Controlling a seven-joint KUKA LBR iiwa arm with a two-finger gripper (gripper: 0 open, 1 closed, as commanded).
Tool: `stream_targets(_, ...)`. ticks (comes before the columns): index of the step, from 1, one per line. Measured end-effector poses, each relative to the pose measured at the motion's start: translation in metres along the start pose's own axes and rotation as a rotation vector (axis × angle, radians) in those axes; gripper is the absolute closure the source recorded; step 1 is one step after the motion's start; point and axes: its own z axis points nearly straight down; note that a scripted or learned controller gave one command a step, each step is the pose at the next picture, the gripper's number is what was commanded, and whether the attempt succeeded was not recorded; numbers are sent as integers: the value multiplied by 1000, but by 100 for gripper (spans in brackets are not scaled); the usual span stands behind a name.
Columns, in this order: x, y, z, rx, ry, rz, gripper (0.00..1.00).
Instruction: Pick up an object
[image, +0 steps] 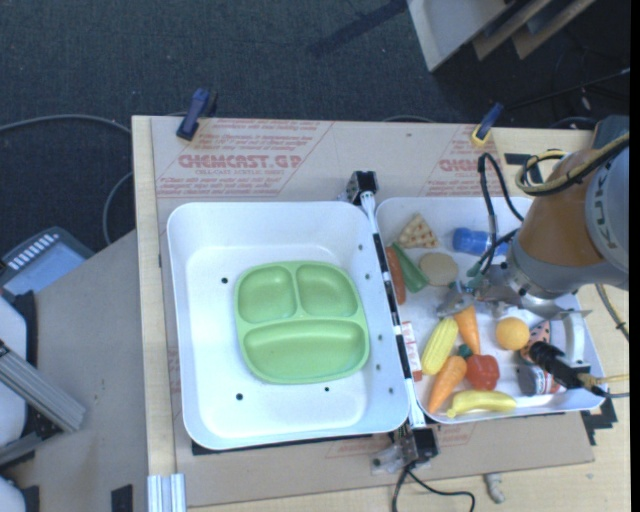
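Toy food (466, 327) piled, right bin (590, 345).

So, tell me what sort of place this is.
Probably a robotics lab bench: a robot arm reaches over two white bins, one holding toy food, clamped to a board.
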Motion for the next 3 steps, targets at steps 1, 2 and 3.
stream_targets(1,34,-9,0,0,1,-1,0)
stream_targets(2,33,-8,-10,-2,-1,0,100)
stream_targets(3,114,-28,-101,-3,0,-2,100)
